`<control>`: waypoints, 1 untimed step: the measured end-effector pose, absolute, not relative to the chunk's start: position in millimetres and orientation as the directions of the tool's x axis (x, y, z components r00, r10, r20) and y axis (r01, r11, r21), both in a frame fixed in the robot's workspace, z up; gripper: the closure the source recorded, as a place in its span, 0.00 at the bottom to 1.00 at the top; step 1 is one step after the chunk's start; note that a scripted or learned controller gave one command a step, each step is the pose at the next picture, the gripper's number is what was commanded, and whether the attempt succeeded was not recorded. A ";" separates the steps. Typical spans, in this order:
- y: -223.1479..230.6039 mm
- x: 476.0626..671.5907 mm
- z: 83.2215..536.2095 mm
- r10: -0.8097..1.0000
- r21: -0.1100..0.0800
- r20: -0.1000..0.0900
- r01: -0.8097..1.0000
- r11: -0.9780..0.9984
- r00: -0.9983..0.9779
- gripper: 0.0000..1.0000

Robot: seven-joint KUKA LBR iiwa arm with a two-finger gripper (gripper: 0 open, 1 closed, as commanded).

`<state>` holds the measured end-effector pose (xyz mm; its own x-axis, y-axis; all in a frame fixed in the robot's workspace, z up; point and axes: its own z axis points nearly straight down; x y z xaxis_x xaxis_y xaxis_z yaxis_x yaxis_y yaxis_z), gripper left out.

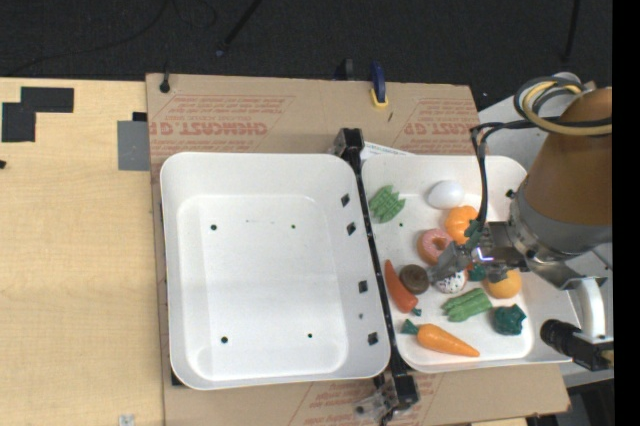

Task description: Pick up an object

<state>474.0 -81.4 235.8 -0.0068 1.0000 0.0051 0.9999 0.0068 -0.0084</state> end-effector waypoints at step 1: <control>2.0 474.1 183.8 1.000 -0.010 0.004 1.000 0.008 -0.008 0.00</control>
